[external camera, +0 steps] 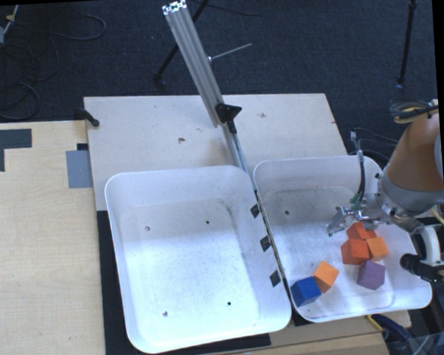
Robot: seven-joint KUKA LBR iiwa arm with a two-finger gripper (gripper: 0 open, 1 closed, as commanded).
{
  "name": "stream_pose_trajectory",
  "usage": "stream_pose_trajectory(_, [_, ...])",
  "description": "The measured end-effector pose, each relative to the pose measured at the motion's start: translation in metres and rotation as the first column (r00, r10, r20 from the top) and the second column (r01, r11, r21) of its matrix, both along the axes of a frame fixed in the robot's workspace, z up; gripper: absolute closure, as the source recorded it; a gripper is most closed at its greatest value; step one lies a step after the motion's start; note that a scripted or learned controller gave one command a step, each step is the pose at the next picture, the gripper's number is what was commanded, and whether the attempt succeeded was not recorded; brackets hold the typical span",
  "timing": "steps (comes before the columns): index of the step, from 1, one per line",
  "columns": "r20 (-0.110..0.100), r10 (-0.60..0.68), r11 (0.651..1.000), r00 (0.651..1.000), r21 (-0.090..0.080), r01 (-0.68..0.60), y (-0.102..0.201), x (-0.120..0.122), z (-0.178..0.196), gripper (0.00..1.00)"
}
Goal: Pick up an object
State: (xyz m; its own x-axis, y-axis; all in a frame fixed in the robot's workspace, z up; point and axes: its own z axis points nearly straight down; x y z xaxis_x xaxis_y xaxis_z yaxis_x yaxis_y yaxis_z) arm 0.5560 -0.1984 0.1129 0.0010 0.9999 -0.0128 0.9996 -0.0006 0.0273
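Over the right bin (313, 176), I have the gripper (355, 221) just above the orange blocks (361, 244); jaw state I cannot tell.

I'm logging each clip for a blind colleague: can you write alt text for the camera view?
The grey arm's claw hangs low in the right white bin, just above a cluster of orange blocks. Nearby lie a purple block, a smaller orange block and a blue block; the left white bin sits alongside.
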Motion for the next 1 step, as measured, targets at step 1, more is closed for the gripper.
stream_pose_trajectory(1, [0.006, 0.005, 1.000, 1.000, -0.004, -0.005, -0.0038, -0.0062, -0.0014, 0.00])
